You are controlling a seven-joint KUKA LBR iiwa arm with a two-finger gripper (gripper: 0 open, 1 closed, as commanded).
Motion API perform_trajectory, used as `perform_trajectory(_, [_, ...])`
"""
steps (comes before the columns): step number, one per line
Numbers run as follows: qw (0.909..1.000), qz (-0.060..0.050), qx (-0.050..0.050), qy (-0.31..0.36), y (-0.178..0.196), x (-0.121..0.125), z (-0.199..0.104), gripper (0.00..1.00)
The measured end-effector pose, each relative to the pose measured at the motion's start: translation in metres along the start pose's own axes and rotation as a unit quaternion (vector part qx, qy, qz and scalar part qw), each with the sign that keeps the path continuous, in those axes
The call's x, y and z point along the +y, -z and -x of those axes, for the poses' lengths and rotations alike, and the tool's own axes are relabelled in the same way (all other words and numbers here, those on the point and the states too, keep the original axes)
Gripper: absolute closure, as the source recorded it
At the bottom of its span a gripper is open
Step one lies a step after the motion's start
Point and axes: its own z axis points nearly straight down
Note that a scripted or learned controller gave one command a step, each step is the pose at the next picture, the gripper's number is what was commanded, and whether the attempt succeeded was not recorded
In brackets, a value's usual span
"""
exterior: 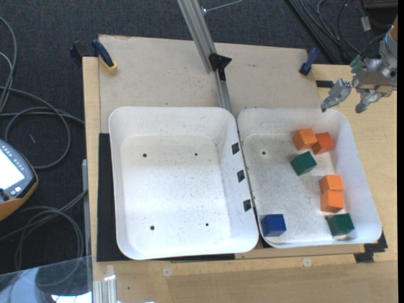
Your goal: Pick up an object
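The right bin [353, 145] holds several small blocks. Two orange blocks [312, 140] touch near its far side, with a green block [303, 163] just in front of them. Two more orange blocks [332, 192] stand stacked together by the right wall, and a dark green block [341, 224] sits in the near right corner. A blue block [273, 224] rests in the near left corner. My gripper [348, 101] hangs open over the bin's far right rim, its two fingers spread apart with nothing between them, up and to the right of the orange pair.
The left bin [120, 169] sits beside the right one. A slanted metal rail [202, 36] runs down to the gap between the bins. Blue clamps [104, 54] grip the board's far corners. Cables lie on the dark floor at left and top right.
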Motion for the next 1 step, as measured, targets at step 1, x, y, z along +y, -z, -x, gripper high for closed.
perform_trajectory(1, [1.0,-0.004,0.002,-0.001,-0.1562,-0.0228,0.0206,0.0])
